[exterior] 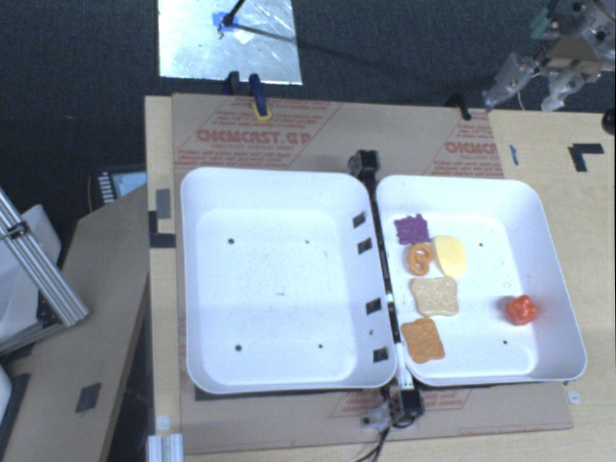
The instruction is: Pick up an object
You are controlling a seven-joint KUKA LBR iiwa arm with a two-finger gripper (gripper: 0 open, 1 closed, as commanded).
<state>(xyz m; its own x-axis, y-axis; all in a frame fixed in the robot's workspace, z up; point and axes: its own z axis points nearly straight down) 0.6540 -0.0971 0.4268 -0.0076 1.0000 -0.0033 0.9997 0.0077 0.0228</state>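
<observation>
Five objects sit in the right bin (553,258), all toward its left and middle: purple piece (412,228) at top, orange ring (421,258) just below it, yellow piece (450,255) touching the ring's right side, toast slice (436,296) under those, orange-brown cracker (423,340) nearest the front wall. Red ball (521,309) lies apart, near the right wall. Left bin (192,258) is joined to the right one along a black hinge strip with clips (371,248). Both bins rest on a brown cardboard sheet (289,128) printed with red lettering, on a pale wooden bench (159,142). Gripper (530,83) hangs above the bench's far right corner, well apart from the bins, fingers spread with nothing between them. Dark carpet (77,65) beyond the bench, with a shiny foil square (229,27) on it. Aluminium rail (34,263) at left edge.
</observation>
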